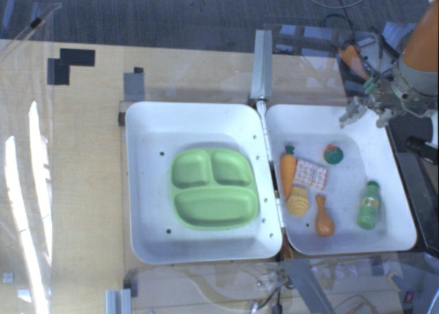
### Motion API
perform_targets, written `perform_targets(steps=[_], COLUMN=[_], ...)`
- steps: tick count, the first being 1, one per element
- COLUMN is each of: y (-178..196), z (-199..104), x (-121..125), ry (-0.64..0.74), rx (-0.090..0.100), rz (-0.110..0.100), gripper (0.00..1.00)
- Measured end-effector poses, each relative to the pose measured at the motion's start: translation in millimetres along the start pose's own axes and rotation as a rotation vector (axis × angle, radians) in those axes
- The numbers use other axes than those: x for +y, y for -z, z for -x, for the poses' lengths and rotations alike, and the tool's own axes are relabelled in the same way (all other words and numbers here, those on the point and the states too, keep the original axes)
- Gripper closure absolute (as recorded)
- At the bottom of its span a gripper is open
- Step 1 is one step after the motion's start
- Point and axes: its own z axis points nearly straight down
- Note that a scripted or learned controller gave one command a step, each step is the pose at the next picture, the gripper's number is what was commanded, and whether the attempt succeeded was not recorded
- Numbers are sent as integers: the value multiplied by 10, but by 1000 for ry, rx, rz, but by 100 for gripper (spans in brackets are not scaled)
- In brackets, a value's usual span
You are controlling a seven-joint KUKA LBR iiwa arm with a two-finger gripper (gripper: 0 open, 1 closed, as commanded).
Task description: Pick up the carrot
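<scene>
A light wooden bench (82, 189) holds two white bins side by side. The left bin (147, 237) has a green tray (214, 189) in it. The carrot (287, 172) lies at the left side of the right bin (401, 234), beside a corn piece (298, 202). The gripper (365, 115) hangs over the bin's far edge, its fingers spread apart and holding nothing.

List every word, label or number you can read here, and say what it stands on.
None can be read.
Small box with a red-dotted pattern, beside the carrot: print too blurred to read.
Green bottle: label too small to read.
</scene>
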Motion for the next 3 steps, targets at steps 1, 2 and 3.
perform_targets(steps=[1, 2, 3], y=[-902, -1201, -1077], z=[-961, -852, -832], x=[-310, -1114, -1083], ry=[127, 61, 61], rx=[1, -4, -10], rz=[-1, 21, 30], gripper=[0, 0, 100])
